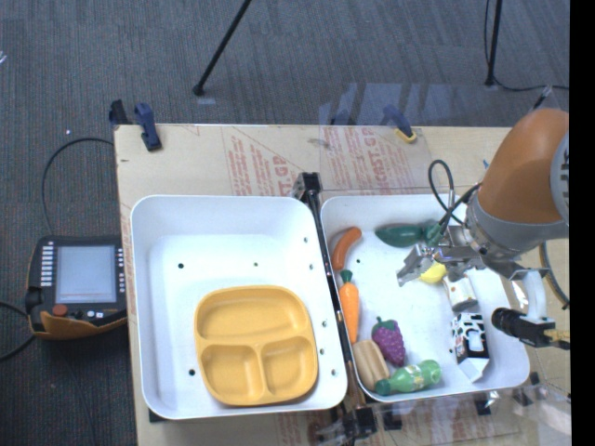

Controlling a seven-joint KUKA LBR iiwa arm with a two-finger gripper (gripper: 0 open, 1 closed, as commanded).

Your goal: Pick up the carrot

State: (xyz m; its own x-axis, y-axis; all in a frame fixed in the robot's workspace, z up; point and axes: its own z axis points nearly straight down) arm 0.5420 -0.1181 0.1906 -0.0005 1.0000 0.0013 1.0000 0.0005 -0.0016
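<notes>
Orange and tapered, with a green top, the one carrot (pixel 349 307) lies lengthwise against the left wall of the right bin (pixel 507 365), at about nine o'clock from that bin's middle. At its twelve o'clock lies one curved orange sausage (pixel 345 245); at five o'clock sit a purple grape bunch (pixel 390 340), a tan bread roll (pixel 370 363) and a green bottle (pixel 412 377) lying flat. A dark green vegetable (pixel 402 235) rests at one o'clock. My gripper (pixel 423 266) hovers at two o'clock from the carrot, near a yellow piece (pixel 432 272); whether my claw is apart or together I cannot tell. A small milk carton (pixel 471 335) lies at three o'clock. The left bin (pixel 153 249) holds one yellow three-compartment plate (pixel 256 344).
</notes>
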